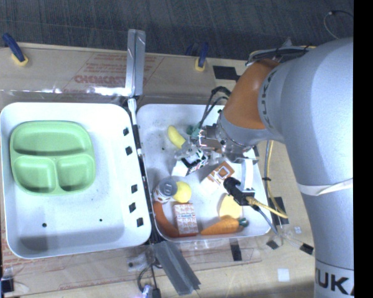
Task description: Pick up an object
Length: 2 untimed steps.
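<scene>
Single fixed overhead camera, slanted down on both bins (68, 241).

a jumble of small objects, among them a yellow banana (176, 136) and an orange carrot (219, 226), lies in the right bin (150, 120).

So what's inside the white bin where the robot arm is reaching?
The right bin holds toy food: a yellow banana, a lemon, a carrot, a small red-labelled box and a grey can. The gripper and arm cover whatever lies beneath them.
</scene>
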{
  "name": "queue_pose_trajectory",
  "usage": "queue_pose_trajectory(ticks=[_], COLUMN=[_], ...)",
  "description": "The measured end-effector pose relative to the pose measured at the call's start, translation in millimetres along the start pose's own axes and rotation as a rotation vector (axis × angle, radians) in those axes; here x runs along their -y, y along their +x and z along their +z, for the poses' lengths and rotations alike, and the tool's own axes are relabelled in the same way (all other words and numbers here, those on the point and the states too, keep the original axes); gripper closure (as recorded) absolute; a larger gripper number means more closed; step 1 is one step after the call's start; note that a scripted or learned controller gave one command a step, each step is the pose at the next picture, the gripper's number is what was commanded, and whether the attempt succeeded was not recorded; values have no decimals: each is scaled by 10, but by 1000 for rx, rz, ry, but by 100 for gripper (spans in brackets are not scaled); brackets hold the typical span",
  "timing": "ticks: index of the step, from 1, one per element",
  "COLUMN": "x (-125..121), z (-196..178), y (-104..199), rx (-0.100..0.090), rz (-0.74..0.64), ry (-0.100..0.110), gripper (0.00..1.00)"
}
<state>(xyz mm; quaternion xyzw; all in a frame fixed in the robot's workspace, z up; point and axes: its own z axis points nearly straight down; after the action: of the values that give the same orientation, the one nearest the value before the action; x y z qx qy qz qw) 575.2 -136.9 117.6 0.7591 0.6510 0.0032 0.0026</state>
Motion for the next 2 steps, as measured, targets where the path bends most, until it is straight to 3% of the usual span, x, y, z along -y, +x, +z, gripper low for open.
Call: queue_pose_trajectory(ticks=[1,2], x=[-546,-342], z=[283,281], y=[8,393], rx=[2,2], rz=[142,143], ry=[12,13], gripper=[0,0])
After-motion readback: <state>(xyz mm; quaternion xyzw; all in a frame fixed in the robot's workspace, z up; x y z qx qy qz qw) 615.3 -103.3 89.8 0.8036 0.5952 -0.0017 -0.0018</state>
